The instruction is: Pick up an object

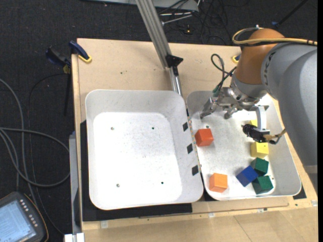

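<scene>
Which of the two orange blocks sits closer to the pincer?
The redder orange block by the right bin's left wall, just below the pincer. The other orange block lies near the bin's front edge.

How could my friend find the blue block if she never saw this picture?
Look in the right-hand bin, near its front corner, where small blocks cluster. The blue block lies between an orange block and two green blocks; it is the one blue piece there.

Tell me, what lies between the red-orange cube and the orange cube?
Camera view: bare white bin floor lies between the red-orange cube and the orange cube.
</scene>
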{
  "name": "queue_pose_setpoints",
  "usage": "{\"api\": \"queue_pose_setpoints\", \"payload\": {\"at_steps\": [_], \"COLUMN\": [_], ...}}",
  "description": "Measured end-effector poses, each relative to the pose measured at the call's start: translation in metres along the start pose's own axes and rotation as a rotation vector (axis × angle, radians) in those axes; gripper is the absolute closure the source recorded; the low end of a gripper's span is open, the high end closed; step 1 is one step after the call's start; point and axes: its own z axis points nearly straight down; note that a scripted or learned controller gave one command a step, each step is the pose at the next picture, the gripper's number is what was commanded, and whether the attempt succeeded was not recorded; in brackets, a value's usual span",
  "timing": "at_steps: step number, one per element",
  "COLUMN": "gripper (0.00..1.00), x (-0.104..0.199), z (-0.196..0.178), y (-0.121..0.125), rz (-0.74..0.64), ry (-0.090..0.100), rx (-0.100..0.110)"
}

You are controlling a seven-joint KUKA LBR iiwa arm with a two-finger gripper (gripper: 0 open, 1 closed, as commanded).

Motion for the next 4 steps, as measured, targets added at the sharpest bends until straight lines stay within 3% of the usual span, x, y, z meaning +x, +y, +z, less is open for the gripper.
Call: {"api": "queue_pose_setpoints", "payload": {"at_steps": [1,3,4], "gripper": [1.0,1.0,1.0], "x": [0.0,0.001,0.001], "z": [-0.014,-0.123,-0.151], "y": [0.002,0.007,0.008], "rz": [0.001,-0.002,-0.002], "ry": [-0.001,-0.002,-0.001], "rx": [-0.008,-0.013,-0.01]}}
